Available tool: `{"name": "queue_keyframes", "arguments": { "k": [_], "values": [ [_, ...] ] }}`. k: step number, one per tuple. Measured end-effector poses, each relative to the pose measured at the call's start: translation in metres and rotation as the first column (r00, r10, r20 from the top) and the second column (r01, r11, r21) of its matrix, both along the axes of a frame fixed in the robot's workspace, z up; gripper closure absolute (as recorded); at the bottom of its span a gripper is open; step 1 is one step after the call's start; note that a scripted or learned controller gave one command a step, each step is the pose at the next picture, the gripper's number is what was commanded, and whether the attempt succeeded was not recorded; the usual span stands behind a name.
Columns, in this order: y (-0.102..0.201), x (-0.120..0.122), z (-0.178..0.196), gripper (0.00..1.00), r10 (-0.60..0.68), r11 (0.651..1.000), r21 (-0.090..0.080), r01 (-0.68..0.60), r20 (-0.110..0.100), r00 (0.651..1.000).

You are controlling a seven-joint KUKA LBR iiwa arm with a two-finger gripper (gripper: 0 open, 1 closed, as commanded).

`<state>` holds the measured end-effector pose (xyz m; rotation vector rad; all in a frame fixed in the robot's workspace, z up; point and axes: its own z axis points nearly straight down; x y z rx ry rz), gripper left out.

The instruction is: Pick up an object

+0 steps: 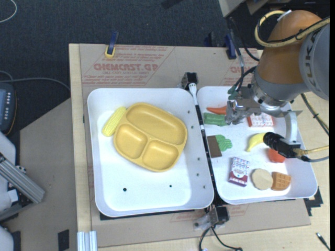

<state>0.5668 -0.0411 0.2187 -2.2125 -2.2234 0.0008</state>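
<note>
Pincer (234,110) just above green toy (214,119)

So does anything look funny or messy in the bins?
A little. The yellow tray sits crooked in the left bin, turned at an angle to its sides, with a corn cob resting against its edge rather than in a compartment. The toy food in the right bin is scattered loosely. Nothing looks spilled or broken.

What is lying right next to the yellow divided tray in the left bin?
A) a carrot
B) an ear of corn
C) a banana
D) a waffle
B: a yellow ear of corn lies against the upper left edge of the divided tray in the left bin.
</note>
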Motion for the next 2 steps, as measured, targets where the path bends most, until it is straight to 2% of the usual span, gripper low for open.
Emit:
{"name": "queue_keyframes", "arguments": {
  "k": [1,2],
  "values": [
    [0.064,-0.007,0.004,1.00,0.003,1.000,0.001,-0.003,0.001,1.000],
    [0.083,-0.020,0.015,1.00,-0.001,1.000,-0.001,0.001,0.001,1.000]
  ]
}}
